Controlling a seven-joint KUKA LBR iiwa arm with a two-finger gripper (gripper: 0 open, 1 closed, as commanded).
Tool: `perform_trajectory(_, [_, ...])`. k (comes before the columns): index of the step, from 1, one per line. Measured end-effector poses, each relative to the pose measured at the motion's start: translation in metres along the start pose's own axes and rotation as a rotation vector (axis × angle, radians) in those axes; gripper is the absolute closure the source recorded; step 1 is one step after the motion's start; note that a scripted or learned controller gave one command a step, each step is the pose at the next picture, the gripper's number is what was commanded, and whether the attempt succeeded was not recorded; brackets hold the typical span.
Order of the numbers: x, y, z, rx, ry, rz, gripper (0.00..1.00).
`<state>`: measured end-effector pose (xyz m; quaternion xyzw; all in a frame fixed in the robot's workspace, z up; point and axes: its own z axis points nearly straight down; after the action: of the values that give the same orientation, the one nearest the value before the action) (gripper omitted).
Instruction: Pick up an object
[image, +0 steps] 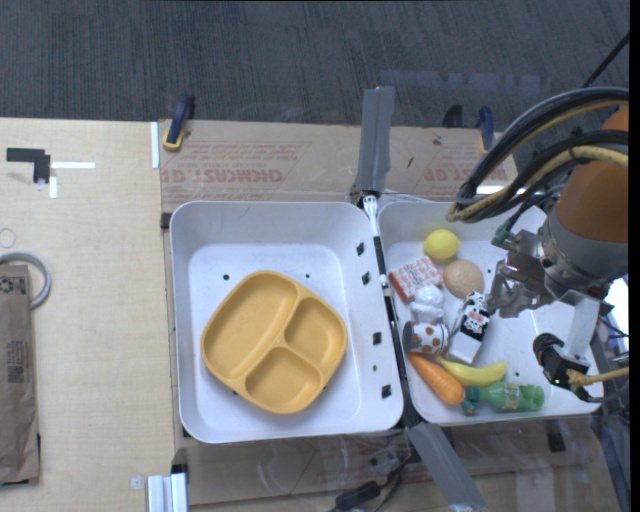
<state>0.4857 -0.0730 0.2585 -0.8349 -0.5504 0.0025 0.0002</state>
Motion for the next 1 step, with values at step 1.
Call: perform_trajectory(1, [-0.0553,0.0145,-0.0513,0.001,0.000,0.193,1.00])
